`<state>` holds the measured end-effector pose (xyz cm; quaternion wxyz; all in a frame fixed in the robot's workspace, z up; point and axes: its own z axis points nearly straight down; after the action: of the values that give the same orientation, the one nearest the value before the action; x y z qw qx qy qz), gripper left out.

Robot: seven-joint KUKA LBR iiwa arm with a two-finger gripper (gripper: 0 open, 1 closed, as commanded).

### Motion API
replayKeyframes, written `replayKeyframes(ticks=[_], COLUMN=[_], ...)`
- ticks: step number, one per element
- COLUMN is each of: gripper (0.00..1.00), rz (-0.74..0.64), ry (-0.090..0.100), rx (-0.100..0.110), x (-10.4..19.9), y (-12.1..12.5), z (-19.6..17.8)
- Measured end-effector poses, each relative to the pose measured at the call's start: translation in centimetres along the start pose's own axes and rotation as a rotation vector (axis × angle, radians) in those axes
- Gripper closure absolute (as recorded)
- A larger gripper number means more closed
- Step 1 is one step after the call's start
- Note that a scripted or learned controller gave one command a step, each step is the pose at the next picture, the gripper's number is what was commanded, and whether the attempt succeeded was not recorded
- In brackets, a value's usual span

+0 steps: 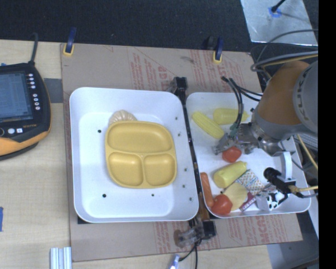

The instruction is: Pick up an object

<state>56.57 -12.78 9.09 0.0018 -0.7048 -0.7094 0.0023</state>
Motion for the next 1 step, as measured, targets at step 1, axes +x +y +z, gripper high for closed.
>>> replayKeyframes(ticks=[1], gripper=[1.0], rz=[-0.005], ry=[-0.003], rx=[-0.003], x=[-0.18], y=[0.15], z=[-1.24])
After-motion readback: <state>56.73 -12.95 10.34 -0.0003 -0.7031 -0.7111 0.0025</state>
